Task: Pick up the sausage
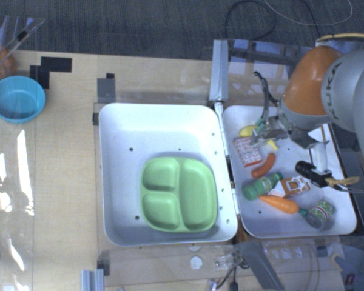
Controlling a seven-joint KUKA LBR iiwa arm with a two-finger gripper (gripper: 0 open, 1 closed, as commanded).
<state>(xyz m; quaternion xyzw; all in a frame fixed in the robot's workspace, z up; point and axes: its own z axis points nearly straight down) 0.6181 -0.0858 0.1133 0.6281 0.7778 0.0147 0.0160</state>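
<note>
My claw hangs over the far part of the right bin, my grey arm and its orange band reaching in from the view's right. From this angle I cannot tell how far the claw is open, and nothing shows in its grip. The sausage, orange-red and lying at a slant on the bin floor, sits just below my claw in the view, on the camera's side, apart from it. A red-and-white packet lies just beside the sausage, left of and below my claw. A small yellow thing rests level with my claw, close on its left. Farther toward the camera than the sausage lie a green bottle on its side, a small carton to the bottle's right, and a carrot just beyond both. A can rests at the carrot's right end, well apart from my claw. To my claw's left the other bin holds a green divided plate. A blue bowl stands on the bench far off to the left.
</note>
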